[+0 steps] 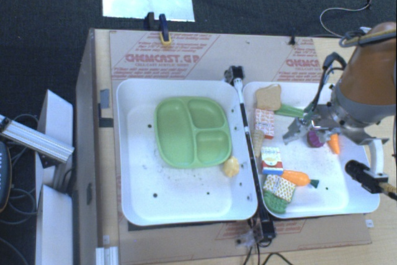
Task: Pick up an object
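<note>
My gripper [299, 123] hangs over the right bin [356, 198], near its upper middle, below the grey arm with the orange band [372, 71]. It looks open, and I see nothing between its fingers. A green object [286, 112] lies just left of it, and a purple object [315, 138] and a small orange carrot [335, 144] lie just to its right. Left of the gripper sit a bread slice [268, 96] and a red-and-white box [265, 123]. Lower in the bin are a small carton [271, 160], another carrot [295, 178] and a yellow-green waffle-like piece [278, 188].
The left bin [142, 195] holds a green divided plate [192, 132] and a small yellow item [231, 166] by its lower right corner. A black rod [245, 127] runs along the divider between the bins. A black part [363, 175] of the arm juts over the right bin's right edge.
</note>
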